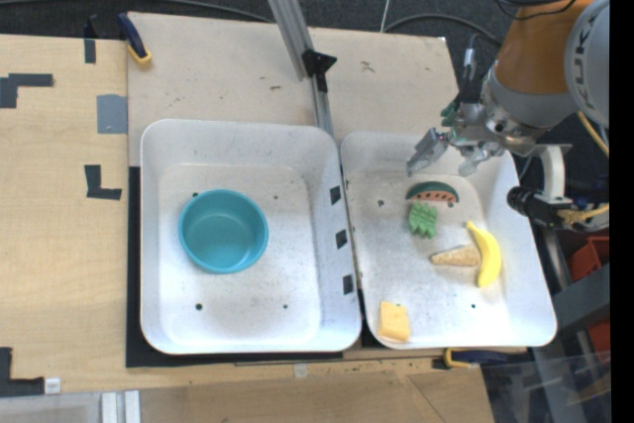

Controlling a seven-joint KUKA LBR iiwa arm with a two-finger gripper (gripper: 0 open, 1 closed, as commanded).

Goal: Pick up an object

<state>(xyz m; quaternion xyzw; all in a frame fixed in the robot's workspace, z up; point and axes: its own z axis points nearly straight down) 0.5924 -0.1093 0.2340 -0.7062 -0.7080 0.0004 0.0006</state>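
My gripper [448, 154] hangs over the far part of the right bin [525, 317], its two fingers spread open with nothing between them. Just below it lies a watermelon slice [434, 193], with a green toy [423, 220] right under that. A yellow banana [484, 254] and a tan wedge [455, 258] lie toward the bin's right side. A yellow cheese block [394, 321] sits at the bin's near left corner. In the left bin [163, 312] stands a teal bowl [224, 231].
A grey metal pole [287, 0] slants down to the divide between the bins. Cables run along the dark floor behind the bench. The wooden bench top [59, 213] stretches to the left of the bins.
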